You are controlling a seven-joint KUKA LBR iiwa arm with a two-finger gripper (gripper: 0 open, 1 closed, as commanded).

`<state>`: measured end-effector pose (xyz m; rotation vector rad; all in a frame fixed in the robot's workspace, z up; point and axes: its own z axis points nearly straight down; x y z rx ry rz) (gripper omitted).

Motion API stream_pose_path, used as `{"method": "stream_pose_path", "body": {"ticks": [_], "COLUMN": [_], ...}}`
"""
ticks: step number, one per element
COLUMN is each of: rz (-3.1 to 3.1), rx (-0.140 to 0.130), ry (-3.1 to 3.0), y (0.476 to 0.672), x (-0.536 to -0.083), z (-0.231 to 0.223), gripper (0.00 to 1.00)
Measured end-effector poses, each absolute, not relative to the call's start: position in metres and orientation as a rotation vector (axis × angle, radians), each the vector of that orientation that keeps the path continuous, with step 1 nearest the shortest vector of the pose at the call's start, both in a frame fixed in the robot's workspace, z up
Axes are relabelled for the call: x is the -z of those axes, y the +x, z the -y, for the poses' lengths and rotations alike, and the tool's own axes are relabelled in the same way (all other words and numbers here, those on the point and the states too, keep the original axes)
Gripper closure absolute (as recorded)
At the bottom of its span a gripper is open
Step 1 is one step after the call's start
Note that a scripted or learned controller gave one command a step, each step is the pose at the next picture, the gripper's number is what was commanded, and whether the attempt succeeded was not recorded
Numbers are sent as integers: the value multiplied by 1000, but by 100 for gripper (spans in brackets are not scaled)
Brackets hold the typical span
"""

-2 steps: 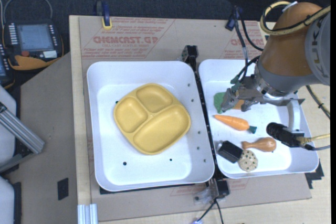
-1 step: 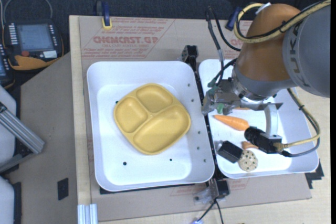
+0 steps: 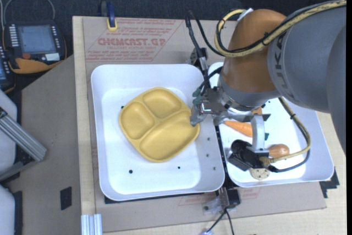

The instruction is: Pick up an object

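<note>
The gripper is seen at the right edge of the yellow divided plate, which lies in the left bin. Whether the fingers are apart or clamped on the rim cannot be told; the wrist hides them. A carrot and a small round orange-brown item lie in the right bin, partly under the arm.

Step judged: at the grasp point on the plate rim, lift not yet shown. Next move would call for a firm closure on the thin rim, then a straight rise; slipping of the smooth, wide plate is considered likely.
</note>
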<state>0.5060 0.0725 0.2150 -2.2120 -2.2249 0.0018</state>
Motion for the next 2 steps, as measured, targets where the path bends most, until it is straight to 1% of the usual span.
{"method": "stream_pose_path", "body": {"ticks": [1, 2], "rz": [2221, 2220], "rx": [-3, -2], "ry": [-2216, -2219], "y": [490, 490], "x": [-218, -218], "z": [-90, -89], "gripper": [100, 0]}}
